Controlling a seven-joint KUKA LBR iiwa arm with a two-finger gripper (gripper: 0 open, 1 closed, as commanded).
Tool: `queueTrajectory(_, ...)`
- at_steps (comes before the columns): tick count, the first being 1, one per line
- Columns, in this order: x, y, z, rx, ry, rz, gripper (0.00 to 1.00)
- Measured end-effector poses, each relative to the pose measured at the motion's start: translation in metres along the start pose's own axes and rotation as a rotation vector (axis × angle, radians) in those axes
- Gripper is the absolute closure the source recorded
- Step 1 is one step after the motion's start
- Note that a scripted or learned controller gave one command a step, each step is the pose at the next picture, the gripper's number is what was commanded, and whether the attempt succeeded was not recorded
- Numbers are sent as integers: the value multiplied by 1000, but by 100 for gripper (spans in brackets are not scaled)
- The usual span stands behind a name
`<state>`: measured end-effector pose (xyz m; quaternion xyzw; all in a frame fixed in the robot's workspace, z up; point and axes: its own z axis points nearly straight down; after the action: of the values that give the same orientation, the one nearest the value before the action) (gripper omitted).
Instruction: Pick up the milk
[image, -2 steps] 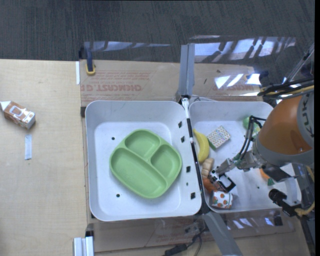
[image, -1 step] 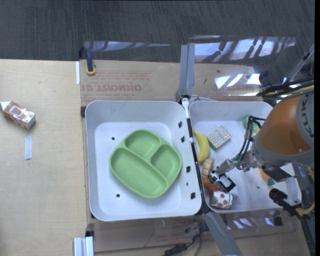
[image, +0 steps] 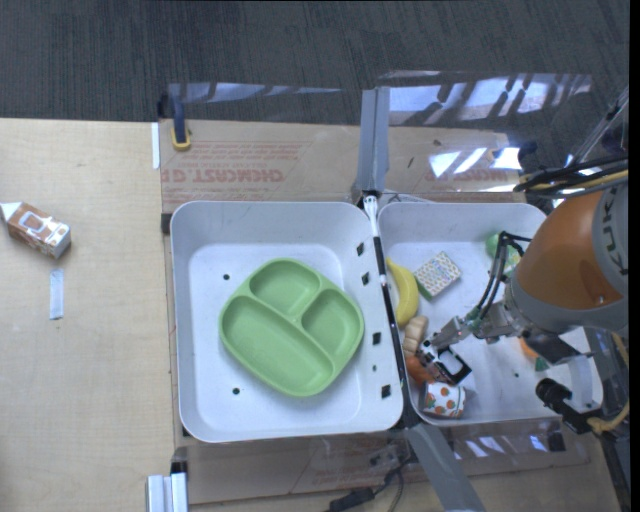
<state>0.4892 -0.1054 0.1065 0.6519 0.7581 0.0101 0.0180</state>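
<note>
Milk carton (image: 38, 231): small, light, stiff-sided, crushable, lying on the worktop (image: 80, 400) far left of the tool (image: 440, 362), beyond both bins; best taken across its flat sides; tool low in right bin (image: 490, 410), grip state indiscernible

Bench (image: 90, 400): light wood, with a cardboard sheet (image: 300, 165) across its far side.
Left bin (image: 190, 330): white, on the bench.
Right bin (image: 460, 215): white, touching the left bin's side.
Small carton (image: 38, 230): orange and white, lying on the bench well left of the bins.
Pale strip (image: 56, 295): just beneath the carton.
</note>
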Motion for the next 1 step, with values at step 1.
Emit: queueTrajectory(1, 2, 1, 0, -1, -5, -70, 0)
